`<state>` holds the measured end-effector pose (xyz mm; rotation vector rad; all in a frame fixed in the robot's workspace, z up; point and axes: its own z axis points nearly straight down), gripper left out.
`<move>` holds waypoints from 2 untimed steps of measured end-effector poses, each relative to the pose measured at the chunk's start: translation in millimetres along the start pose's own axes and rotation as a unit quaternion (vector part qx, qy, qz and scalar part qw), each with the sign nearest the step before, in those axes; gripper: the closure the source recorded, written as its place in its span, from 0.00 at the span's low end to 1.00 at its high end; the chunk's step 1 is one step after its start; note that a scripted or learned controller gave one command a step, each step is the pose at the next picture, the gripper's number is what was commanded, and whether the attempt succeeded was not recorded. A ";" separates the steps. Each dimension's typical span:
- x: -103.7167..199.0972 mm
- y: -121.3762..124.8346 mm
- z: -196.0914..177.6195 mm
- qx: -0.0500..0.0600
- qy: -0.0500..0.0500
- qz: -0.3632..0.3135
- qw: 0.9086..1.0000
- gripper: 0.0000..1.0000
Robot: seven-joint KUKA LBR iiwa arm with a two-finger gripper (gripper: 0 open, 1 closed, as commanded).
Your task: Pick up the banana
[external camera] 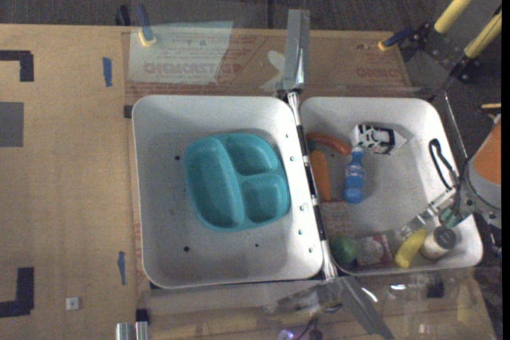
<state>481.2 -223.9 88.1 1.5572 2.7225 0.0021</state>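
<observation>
Reaching into the right bin: the gripper [430, 220] sat low in that bin's near right corner, close above the banana [409, 248].
Fingers: whether they stood apart or together could not be told; nothing was seen clamped between them.
Banana: yellow, lying tilted against the near wall of the right bin [414, 109], just beside a round white and grey object [437, 241] on its right; contact with the gripper could not be judged.
Near neighbours: a clear packet with red print [372, 248] and a green item [344, 248] lay to the banana's left along the same wall.
Open room: bare white floor lay in the middle of the right bin, between the banana and a blue bottle [354, 178]; two orange pieces [321, 163] hugged the left wall, a black and white carton [375, 138] sat near the far side, and a black loop [441, 159] lay by the right wall.
Left bin [159, 195]: held a teal divided tray [237, 180], well apart from the gripper.
Arm [489, 171]: entered from the right edge, orange band showing above the wrist, angled down and leftward toward the corner.
</observation>
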 end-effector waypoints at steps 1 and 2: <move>-0.4 -0.5 -92.4 0.000 0.000 -0.029 1.000 0.00; 25.1 16.3 -0.2 -0.002 -0.003 -0.079 0.997 0.00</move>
